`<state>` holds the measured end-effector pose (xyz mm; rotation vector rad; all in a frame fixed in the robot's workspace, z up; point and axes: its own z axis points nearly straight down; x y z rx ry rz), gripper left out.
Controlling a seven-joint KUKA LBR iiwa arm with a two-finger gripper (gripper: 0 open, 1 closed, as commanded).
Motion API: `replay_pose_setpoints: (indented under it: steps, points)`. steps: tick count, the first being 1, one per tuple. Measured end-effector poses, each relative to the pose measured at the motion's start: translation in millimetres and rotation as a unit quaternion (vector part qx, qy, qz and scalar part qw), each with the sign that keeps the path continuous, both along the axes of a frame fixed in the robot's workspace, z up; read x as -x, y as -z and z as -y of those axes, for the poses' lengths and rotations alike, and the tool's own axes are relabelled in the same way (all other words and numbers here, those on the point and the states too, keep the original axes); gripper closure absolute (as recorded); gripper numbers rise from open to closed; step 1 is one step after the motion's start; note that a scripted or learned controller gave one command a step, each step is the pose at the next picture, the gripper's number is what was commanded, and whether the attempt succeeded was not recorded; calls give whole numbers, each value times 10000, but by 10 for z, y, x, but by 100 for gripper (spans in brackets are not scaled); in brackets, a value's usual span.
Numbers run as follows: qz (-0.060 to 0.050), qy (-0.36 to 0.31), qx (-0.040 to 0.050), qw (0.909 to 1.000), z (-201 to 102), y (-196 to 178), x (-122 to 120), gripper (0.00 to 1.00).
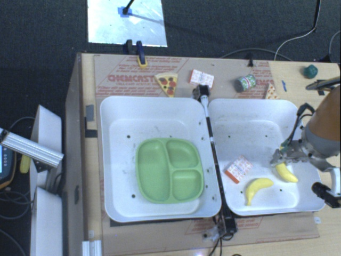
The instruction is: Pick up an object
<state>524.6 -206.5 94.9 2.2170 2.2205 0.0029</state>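
The right bin (250, 106) holds a yellow banana (257, 188) near its front wall. A smaller yellow banana-like piece (286, 173) lies to its right. A small orange and white box (238, 169) lies near the bin's left side. My gripper (281, 157) hangs low at the right side of this bin, just above and touching or nearly touching the smaller yellow piece. The grey arm (325, 129) comes in from the right edge. A green divided plate (170, 169) lies in the left bin (120, 116).
Behind the bins, on the cardboard, lie a toy pizza slice (167, 83), a small printed packet (201, 78), a little can (246, 82) and a teal ball (310, 71). A black divider (209, 132) runs between the bins.
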Motion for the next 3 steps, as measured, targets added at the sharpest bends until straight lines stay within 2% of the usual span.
replay_pose_setpoints:
  steps: [2, 3]
  points:
    - [4, -16, -5, 10000, -602, -1163, -860, 100]
    - [-12, -15, -8, 10000, -1301, -1125, -629, 100]
